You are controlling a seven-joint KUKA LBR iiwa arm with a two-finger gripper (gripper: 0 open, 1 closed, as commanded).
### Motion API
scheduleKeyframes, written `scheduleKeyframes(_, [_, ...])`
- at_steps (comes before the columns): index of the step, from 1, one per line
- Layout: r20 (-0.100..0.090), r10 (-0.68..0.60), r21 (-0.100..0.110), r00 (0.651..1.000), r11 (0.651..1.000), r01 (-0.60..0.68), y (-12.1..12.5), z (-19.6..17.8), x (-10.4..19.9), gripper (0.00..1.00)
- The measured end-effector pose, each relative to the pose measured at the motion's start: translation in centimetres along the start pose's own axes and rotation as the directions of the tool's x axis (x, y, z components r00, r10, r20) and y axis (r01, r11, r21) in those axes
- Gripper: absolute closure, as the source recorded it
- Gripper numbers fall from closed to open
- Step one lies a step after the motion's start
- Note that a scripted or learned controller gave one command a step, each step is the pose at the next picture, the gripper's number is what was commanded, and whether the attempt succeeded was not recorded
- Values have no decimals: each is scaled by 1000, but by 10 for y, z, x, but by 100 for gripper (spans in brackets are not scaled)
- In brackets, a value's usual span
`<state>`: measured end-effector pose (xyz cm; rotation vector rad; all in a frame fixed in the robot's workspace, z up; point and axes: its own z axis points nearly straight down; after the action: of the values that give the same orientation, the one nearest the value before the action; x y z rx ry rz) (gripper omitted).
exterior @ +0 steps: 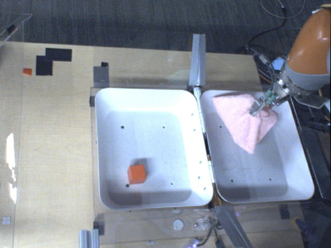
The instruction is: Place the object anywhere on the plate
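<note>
Far left of the bench (pixel 51 154): a small orange marker (pixel 27 72) and black tape patches (pixel 51 60), well apart from both bins. Not relevant to the job.

Left bin (pixel 108 138): an orange block (pixel 137 174) sits flat on the floor near the front-left corner, free-standing, nothing touching it. Judged to be the object to move, though no plate can be made out here.

Metal divider post (pixel 197 61) stands at the back between the bins; the two rims meet just below it. Any carry across has to clear that ridge.

Right bin (pixel 258 190): pink cloth (pixel 243 120) lies bunched in the back half, tapering toward the bin's middle. The hand (pixel 264 105) is down at the cloth's right edge, fingertips in the fabric, which looks drawn up toward them. Hand reads as pinched closed on the cloth, probably a grab at the nearest thing.

Judgement: the block is untouched, well apart from the hand, a full bin-width left.
</note>
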<state>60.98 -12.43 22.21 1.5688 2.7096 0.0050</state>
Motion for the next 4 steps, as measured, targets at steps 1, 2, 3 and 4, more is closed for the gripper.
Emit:
scheduleKeyframes(1, [-1, -7, 1, 1000, 1000, 7, 3, -3, 0, 100])
scheduleKeyframes(2, [1, -398, -3, 917, 917, 398, 36, -15, 40, 100])
scheduleKeyframes(3, [4, -726, -5, 688, 688, 726, 80, -19, 84, 100])
scheduleKeyframes(4, [5, -867, -6, 498, 498, 867, 109, -28, 122, 100])
